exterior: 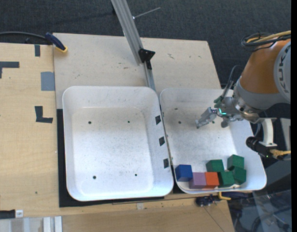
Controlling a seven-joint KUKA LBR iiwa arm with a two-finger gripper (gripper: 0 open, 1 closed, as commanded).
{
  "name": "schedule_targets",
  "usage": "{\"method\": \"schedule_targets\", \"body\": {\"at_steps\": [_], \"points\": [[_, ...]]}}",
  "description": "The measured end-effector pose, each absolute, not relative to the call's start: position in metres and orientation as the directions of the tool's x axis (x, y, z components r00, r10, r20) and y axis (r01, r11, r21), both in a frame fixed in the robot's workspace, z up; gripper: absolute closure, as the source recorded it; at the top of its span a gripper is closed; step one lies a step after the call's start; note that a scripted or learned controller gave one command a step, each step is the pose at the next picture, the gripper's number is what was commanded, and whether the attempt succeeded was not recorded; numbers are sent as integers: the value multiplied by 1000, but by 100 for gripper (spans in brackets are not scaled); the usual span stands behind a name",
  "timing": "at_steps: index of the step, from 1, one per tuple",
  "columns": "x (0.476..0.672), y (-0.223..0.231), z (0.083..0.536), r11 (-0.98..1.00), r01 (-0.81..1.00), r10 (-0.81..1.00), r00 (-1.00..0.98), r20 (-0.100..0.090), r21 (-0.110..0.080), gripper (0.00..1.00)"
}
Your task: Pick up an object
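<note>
Hovering over the right bin (pixel 245 144), the pincer (pixel 213 118) sits near the bin's middle w/ fingers spread apart, nothing between them. Prob. staged above bare floor before heading to the blocks, which crowd the near edge: blue block (pixel 184 172), purple block (pixel 199 179), orange block (pixel 212 179), green blocks (pixel 229 170). Small, bright, tightly packed cubes. Left bin (pixel 112 93) beside it on the table (pixel 22 129).

Metal rail (pixel 130 28) slants across bench top (pixel 100 57) behind bins, w/ blue-yellow clamp (pixel 56 41) at far-left corner.
</note>
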State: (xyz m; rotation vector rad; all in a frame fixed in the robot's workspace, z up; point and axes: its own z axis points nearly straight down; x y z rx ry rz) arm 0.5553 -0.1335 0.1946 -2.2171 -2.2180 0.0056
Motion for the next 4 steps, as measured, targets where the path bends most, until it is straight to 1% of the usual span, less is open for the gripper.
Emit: {"method": "schedule_targets", "body": {"at_steps": [1,2,3,4], "points": [[557,-133,197,2,1000,1000,-2,0,-1,0],[561,-140,147,0,1000,1000,0,0,-7,0],[559,-139,92,1,1000,1000,-1,1,-7,0],[561,-138,106,2,1000,1000,-2,1,-3,100]]}}
